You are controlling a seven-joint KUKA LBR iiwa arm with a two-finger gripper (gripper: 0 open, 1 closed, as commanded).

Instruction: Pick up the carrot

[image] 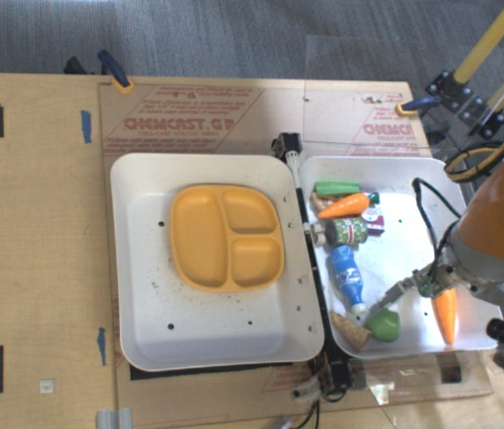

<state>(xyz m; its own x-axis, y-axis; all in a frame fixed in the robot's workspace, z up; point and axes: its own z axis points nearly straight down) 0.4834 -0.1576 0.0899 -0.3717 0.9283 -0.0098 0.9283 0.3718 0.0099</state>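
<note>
Overhead view of a tan surface (37, 266) bearing two shallow white bins side by side. The left bin (136, 329) holds a smooth yellow divided plate (227, 237) with three compartments. My grey arm with its orange band (500, 222) reaches in over the right bin (413, 172), and my hand (429, 284) hangs over that bin's near right part. I cannot tell how far my hand is open or whether it grips anything. An orange carrot (343, 206), smooth and tapered, lies near the bin's far left corner, well apart from my hand, up and to the left of it. Its long axis runs almost across the bin, thin tip pointing left, just below a glossy green vegetable (337, 188) and just above a small green-labelled bottle (350, 232). A second orange tapered piece (446, 315), also carrot-shaped, shows just beside my hand, its point aimed toward the bin's near edge; I cannot tell if it is held. A blue plastic bottle (348, 275), a round green piece (383, 325) and a rough tan lump (352, 331) lie between the two.
</note>
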